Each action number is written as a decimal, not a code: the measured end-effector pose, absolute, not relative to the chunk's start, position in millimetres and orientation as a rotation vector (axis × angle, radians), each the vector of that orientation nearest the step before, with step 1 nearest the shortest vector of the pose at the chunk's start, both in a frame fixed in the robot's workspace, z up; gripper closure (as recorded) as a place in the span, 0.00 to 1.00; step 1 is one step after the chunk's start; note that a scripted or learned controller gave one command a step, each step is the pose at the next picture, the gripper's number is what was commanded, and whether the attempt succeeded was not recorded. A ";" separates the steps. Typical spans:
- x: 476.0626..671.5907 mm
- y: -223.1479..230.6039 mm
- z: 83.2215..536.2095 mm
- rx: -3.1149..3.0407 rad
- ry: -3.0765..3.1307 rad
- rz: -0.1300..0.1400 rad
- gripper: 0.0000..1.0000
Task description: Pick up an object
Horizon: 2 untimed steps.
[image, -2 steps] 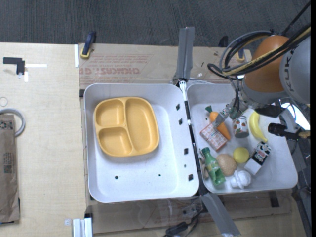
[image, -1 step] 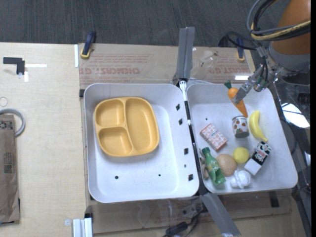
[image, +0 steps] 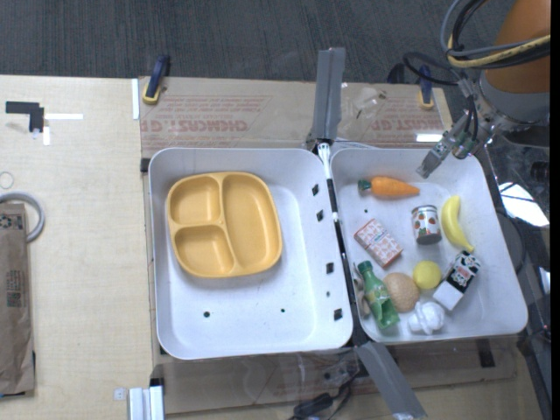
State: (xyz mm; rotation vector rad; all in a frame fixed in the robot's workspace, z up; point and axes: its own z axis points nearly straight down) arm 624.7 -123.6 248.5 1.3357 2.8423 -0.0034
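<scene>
Objects for picking all lie in the right bin (image: 495,201), crowded toward its lower half, while the left bin (image: 166,234) carries only a yellow divided plate (image: 225,224) set toward its upper left. Nearest the bottom of the frame, a white crumpled piece (image: 426,318), a green bottle (image: 376,296) lying flat and a tan egg-shaped thing (image: 402,289) sit pressed together along the lower rim, so a gripper coming down there would likely have little room between neighbours and the bin wall. Just above them a yellow ball (image: 426,275) touches or nearly touches a small black-and-white carton (image: 458,278), which leans close to the right wall. Higher up, a pink box (image: 378,241) lies tilted near the centre divider, a small can (image: 425,223) stands upright with open floor around it, and a banana (image: 451,221) curves along the right side. Farthest up, a carrot (image: 393,187) lies alone crosswise, with bare white floor on all sides, which by my judgement makes it or the can the easiest to reach. The gripper (image: 435,160) hangs over the upper right corner of that bin, just beyond the carrot's tip, slanted down from the arm (image: 521,42) at the upper right of the frame; nothing is seen between its fingers, and I cannot tell how far they are parted. The tan table (image: 70,191) stretches off to the left.
</scene>
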 end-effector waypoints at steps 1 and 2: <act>624.6 -123.6 248.5 1.337 2.842 -0.004 0.00; 647.3 -122.1 170.6 1.194 2.906 -0.002 0.00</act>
